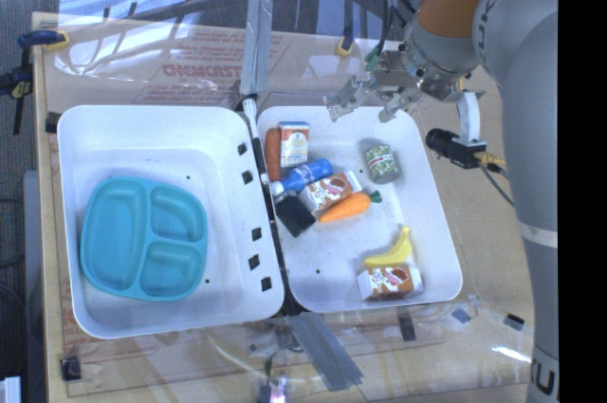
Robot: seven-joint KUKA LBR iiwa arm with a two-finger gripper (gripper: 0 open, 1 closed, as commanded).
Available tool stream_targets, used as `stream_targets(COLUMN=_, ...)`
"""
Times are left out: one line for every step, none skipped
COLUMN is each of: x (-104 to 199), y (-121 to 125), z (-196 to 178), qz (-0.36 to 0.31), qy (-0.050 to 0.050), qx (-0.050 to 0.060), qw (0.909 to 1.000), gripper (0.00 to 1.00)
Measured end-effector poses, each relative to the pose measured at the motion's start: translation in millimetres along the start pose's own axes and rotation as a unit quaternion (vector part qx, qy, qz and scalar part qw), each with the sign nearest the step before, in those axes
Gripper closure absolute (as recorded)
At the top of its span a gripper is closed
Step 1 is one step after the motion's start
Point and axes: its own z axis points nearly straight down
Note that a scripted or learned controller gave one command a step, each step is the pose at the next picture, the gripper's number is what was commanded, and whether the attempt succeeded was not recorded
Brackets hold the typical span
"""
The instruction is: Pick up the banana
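Note:
The yellow banana (394, 249) lies in the right bin (438, 230), near its front right corner, touching a small red and white carton (389, 282) just in front of it. My gripper (365, 107) hangs over the bin's back edge, well behind the banana, with its two fingers spread apart and nothing between them.
The right bin also holds an orange carrot (343, 208), a blue bottle (305, 175), a green can (381, 161), a juice box (294, 143), a sausage (273, 153) and a black block (294, 216). A teal divided plate (142, 238) lies in the left bin (76, 136).

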Motion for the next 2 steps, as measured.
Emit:
stream_targets(x=-45, y=-54, z=97, qz=-0.008, qy=0.0, qx=0.0, qw=1.0, gripper=0.0)
stream_targets(x=-44, y=-140, z=111, qz=-0.114, qy=0.0, qx=-0.001, qw=0.9934, gripper=0.0)
